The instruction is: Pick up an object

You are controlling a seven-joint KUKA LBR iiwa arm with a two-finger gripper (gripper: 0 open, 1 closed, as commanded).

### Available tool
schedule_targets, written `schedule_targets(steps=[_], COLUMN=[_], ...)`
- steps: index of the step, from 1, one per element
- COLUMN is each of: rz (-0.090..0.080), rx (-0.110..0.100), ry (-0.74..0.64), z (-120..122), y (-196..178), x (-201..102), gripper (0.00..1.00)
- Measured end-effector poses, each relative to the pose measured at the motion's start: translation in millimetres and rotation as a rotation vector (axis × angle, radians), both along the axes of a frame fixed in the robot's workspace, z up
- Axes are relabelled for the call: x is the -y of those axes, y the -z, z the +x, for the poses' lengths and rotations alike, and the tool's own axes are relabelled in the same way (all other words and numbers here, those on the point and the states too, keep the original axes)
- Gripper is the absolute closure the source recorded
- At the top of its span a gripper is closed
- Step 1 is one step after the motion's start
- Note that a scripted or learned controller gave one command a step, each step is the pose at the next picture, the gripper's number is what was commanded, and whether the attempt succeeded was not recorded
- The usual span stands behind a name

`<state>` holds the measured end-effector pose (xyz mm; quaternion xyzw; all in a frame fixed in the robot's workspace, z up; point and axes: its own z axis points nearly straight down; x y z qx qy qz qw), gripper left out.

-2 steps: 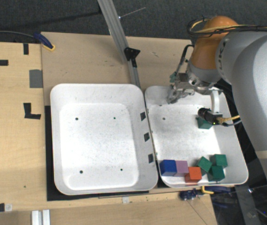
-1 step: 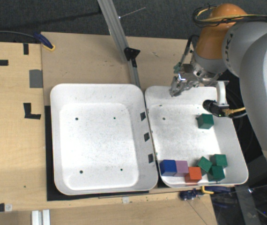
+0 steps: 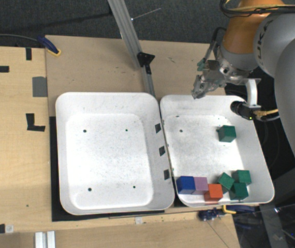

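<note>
The right bin (image 3: 189,107) holds several small blocks. A green block (image 3: 226,133) sits alone near its right wall. Along the near edge lie a blue block (image 3: 186,184), a lilac block (image 3: 201,184), an orange block (image 3: 214,191) and a cluster of green blocks (image 3: 235,183). My gripper (image 3: 200,91) hangs above the far rim of the right bin, well away from every block. Nothing shows between its fingers.
The left bin (image 3: 64,107) stands beside the right one. A slanted metal pole (image 3: 129,30) rises behind the bins. Black tape marks and a blue and yellow object (image 3: 49,44) lie on the bench at left.
</note>
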<state>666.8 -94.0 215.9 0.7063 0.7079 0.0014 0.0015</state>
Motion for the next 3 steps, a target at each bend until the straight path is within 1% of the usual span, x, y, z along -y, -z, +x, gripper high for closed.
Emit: schedule_targets(steps=[1,2,3], rz=[0.0,0.002,0.002], rx=[-0.002,-0.006,-0.006], ry=[0.001,-0.004,-0.005], z=[1,-5,-16], y=[-20,-10,-13], x=[-1,-61,-119], gripper=[1.0,1.0,1.0])
